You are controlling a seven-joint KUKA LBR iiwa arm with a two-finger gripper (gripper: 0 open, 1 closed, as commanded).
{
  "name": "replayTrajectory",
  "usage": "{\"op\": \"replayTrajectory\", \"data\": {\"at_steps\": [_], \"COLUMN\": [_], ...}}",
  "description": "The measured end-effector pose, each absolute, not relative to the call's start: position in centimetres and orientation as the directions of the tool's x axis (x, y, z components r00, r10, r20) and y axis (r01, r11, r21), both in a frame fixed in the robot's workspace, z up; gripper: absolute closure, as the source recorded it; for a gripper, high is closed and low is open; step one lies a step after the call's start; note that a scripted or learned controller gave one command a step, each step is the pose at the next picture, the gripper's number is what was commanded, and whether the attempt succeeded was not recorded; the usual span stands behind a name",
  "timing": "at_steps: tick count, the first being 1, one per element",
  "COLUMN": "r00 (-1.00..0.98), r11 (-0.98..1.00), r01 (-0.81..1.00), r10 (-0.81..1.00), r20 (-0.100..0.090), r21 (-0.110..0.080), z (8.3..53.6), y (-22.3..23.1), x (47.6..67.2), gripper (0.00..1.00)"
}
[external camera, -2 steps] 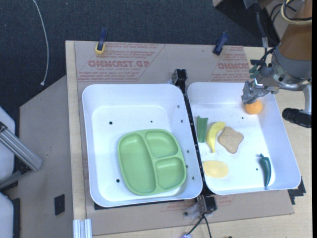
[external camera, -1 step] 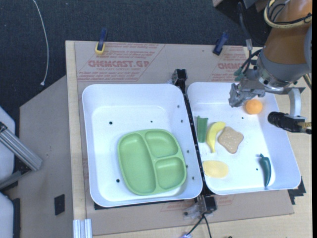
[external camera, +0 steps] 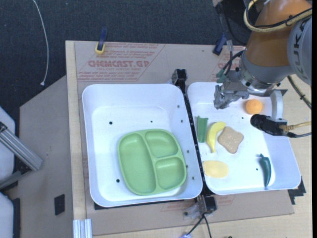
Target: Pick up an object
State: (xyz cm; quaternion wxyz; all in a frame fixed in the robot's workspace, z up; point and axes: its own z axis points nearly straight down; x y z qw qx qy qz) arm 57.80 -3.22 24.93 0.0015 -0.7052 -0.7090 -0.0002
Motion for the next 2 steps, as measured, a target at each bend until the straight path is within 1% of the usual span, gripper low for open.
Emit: {"op": "replayTrajectory", "data": {"at_steps": [1,2], "r00": [-0.005,-0.006], "r11": [0.005,0.006], "r01": [1.000,1.000], "r10": [1.000,1.000], "r20": [0.003,0.002], "r21": [-0.003,-0.005], "z": [24.2,22.6], "y": [1.9,7.0], "x": [57.2,55.3], "gripper": [1.00,1.00]}}
